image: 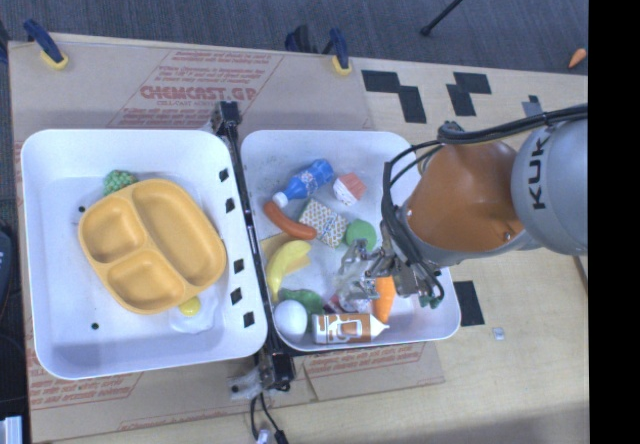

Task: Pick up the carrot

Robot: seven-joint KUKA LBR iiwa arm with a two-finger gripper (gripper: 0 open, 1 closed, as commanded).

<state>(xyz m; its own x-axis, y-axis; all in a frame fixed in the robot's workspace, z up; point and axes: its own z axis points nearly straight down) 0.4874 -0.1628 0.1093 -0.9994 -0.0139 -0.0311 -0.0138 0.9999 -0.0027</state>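
We find the carrot (pixel 384 299) in the right bin's (pixel 262 154) near corner, beside the bottle (pixel 347 329). The gripper (pixel 372 277) sits over it; finger state cannot be told. We judge it light, rigid, smooth plastic; take mid-body.

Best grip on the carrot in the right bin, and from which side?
Grip the carrot across its thicker upper part, coming straight down from above. It lies near the bin's front right corner, roughly along the view's vertical, with the bottle touching its lower end, so a side approach looks crowded. The gripper already sits at its upper end; closing across the carrot's width probably works best.
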